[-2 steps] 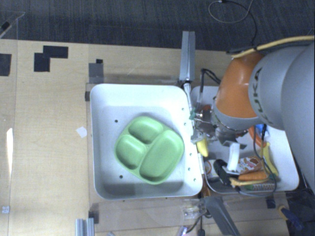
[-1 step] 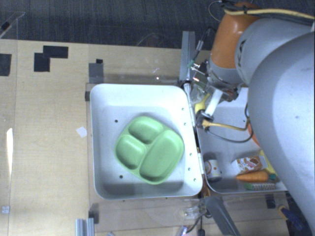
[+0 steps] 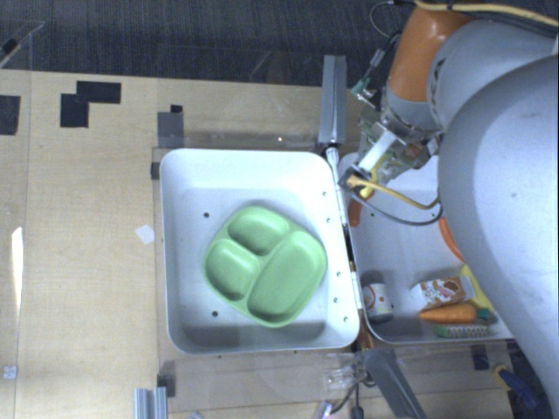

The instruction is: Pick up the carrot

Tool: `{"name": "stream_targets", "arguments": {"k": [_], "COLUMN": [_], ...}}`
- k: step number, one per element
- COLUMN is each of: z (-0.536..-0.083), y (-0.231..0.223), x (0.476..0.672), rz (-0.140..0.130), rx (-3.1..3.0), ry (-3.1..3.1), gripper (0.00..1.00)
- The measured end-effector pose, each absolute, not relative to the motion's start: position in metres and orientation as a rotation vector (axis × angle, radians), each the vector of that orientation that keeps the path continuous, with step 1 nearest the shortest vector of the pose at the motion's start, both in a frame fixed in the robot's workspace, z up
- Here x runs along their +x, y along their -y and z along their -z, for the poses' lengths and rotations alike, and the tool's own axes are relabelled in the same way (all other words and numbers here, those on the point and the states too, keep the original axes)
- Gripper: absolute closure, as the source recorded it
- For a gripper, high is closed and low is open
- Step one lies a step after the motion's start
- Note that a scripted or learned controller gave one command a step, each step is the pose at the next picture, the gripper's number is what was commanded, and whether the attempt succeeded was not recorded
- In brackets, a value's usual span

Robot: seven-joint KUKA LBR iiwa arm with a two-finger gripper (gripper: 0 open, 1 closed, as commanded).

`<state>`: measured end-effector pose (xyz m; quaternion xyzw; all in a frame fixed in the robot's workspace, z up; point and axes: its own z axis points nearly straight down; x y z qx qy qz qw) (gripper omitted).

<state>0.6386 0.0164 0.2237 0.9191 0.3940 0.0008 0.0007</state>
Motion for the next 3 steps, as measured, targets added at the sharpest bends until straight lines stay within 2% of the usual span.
{"name": "stream_targets", "arguments": {"k": [1, 2, 3], "z": [-0.184, -0.196, -0.186], "y": [0.009, 0.007, 0.025], "x": [0.616, 0.618, 0.670], "rz": [-0.001, -0.004, -0.005], "rx": [2.539, 2.533, 2.295], "ry": [-1.850, -1.856, -2.139], "gripper": [1.00, 1.00, 1.00]}}
